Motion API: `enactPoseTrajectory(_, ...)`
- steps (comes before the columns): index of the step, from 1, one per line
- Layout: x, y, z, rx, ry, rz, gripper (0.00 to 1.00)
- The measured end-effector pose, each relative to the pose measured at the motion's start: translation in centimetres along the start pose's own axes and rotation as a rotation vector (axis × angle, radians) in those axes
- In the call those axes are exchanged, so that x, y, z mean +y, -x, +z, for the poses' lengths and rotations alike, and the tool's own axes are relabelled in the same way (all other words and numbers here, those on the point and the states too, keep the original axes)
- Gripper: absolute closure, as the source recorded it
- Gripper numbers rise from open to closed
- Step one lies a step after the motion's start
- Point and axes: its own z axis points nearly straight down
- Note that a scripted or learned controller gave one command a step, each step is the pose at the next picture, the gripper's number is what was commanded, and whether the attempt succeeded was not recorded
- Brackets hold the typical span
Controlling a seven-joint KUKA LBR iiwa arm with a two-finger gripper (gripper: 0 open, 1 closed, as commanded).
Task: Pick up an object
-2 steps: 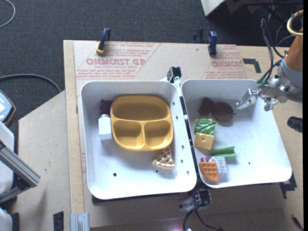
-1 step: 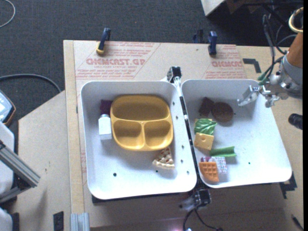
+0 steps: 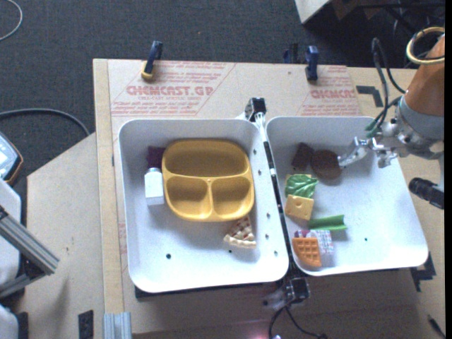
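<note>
Dark carpet surrounds a pale wooden bench carrying two shallow white bins side by side. Nearest the gripper point(image 3: 351, 156) in the right-hand white bin point(image 3: 395, 210) is a round, flat brown disc point(image 3: 326, 165), lying at about eleven o'clock in that bin and touching a darker brown block point(image 3: 303, 156) at its nine o'clock. The metal tip sits just at the disc's three o'clock edge; whether the jaws are apart or together I cannot tell.

Likely trouble: the disc is flat and low, so fingers may skid over it or shove it into the block instead of closing round it.

Toward six o'clock lie a green leafy piece point(image 3: 301, 185), a yellow cheese-like wedge point(image 3: 299, 207), a green stick point(image 3: 327, 222) and an orange waffle point(image 3: 306, 250), close enough to snag. The left-hand bin point(image 3: 134, 210) holds a yellow divided tray point(image 3: 208, 179).
</note>
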Motion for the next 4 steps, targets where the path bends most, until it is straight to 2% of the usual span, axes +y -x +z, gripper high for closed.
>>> enactPoseTrajectory(1,0.6,0.1,6.1,0.0,0.0,0.0,0.0)
enactPoseTrajectory(2,0.6,0.0,8.3,0.0,0.002,0.0,0.0)
enactPoseTrajectory(3,0.7,0.1,7.1,-0.002,0.006,0.001,1.0)
enactPoseTrajectory(4,0.5,0.4,2.7,-0.004,0.011,0.002,1.0)
